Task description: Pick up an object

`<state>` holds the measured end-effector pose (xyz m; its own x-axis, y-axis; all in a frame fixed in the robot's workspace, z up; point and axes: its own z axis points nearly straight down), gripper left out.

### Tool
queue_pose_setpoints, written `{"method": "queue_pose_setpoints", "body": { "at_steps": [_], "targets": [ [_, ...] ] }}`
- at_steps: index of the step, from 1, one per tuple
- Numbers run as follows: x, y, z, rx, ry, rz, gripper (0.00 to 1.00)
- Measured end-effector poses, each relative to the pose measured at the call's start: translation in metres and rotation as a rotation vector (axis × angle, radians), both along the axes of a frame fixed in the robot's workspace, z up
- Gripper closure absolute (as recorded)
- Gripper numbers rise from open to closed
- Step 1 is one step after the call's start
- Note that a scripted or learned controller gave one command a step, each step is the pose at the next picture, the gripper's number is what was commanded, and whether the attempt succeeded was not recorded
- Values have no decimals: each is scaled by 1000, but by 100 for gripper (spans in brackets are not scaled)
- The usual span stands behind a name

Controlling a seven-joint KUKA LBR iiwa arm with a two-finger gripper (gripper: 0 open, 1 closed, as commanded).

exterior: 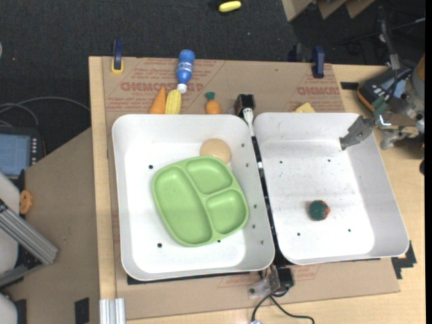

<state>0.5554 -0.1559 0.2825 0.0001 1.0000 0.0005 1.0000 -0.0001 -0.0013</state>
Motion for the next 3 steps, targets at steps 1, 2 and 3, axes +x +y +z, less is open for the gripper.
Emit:
{"method": "queue_pose_setpoints", "body": {
  "at_steps": [1,2,3],
  "targets": [
    [-66,5,-119,5,15,-3,0],
    [-59,13,-201,1,0,0,0],
    [-59,12,-188,-2,-4,-2,100]
  ]
}}
